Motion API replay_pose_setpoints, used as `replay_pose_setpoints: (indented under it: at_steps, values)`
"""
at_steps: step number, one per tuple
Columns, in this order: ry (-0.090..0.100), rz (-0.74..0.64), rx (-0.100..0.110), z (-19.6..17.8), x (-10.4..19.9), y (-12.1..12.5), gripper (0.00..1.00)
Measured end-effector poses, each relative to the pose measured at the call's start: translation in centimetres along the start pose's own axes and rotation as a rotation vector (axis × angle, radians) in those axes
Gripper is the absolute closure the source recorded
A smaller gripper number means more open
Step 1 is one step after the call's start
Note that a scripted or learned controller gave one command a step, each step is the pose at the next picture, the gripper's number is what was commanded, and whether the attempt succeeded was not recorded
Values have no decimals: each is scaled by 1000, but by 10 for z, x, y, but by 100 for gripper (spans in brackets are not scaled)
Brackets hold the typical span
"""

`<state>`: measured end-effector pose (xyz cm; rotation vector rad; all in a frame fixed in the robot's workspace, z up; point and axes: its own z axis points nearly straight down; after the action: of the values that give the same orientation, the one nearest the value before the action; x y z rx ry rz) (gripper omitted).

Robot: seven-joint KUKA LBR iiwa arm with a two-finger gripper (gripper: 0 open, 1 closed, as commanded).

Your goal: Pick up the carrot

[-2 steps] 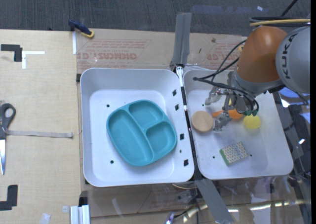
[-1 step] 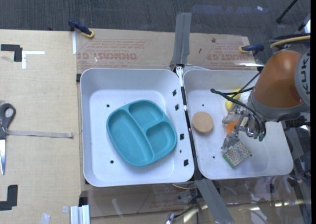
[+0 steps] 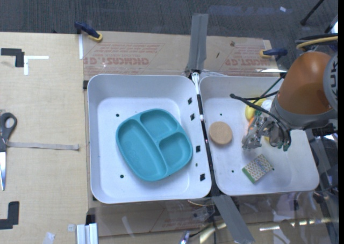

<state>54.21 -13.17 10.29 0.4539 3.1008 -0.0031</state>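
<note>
While the arm [image 3: 306, 84] hangs over the right bin [image 3: 298, 181], the gripper [image 3: 252, 140] sits low beside the carrot [image 3: 250, 123], an orange sliver just under a yellow item [image 3: 250, 112]. Finger state: can't tell. Nearby lie a cookie [image 3: 220, 133] and sponge [image 3: 257, 168]; the teal plate [image 3: 154, 144] fills the left bin [image 3: 102, 146].

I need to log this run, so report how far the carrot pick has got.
Done: the arm has reached into the right bin, and the gripper sits low beside the carrot, an orange sliver next to a yellow item. In hand: nothing clearly held; the grip itself is too cluttered to judge. Left: securing the carrot and lifting it clear. The wooden disc and patterned sponge lie untouched.
</note>
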Motion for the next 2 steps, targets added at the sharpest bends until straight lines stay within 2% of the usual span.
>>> replay_pose_setpoints:
  at_steps: [1,2]
  values:
    - [1,291,1,-217,-33,-65,100]
    - [2,415,1,-298,-93,-36,100]
